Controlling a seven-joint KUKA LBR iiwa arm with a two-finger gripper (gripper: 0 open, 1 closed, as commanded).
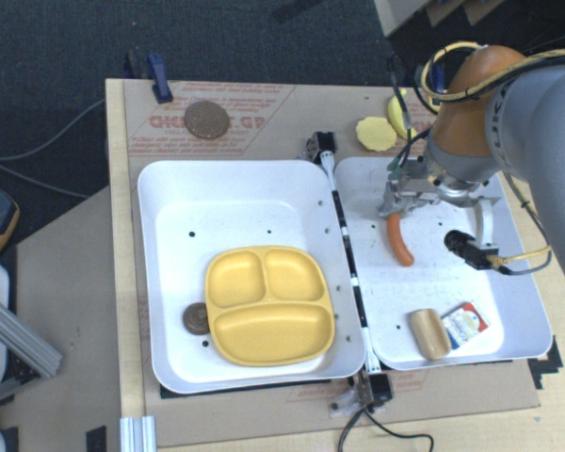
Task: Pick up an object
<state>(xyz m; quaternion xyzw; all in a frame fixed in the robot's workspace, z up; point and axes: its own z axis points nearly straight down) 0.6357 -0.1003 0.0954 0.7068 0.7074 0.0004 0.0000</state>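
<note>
The arm reaches in from the right and its end effector (402, 199) hangs low over the far part of the right bin (508, 342). Just beneath and slightly nearer the camera lies one sausage (399, 241), orange-red, its far end at or almost at the end effector's tip; whether they touch cannot be told. Nothing can be seen between the tips, and whether the end effector is released or clenched cannot be told from this angle.

The right bin holds three loose things: the sausage, one tan bread roll (429, 333) near the front edge, and one small red-and-white packet (465, 323) touching the roll on its right.

The left bin (169, 196) holds one yellow tray (267, 304) with three compartments, and one brown disc (197, 318) tucked against the tray's left edge.

On the worktop (264, 116) behind the bins lie a second brown disc (206, 119), one blue clamp (158, 76) at the far left corner, and one yellow piece (376, 134) just behind the right bin.
</note>
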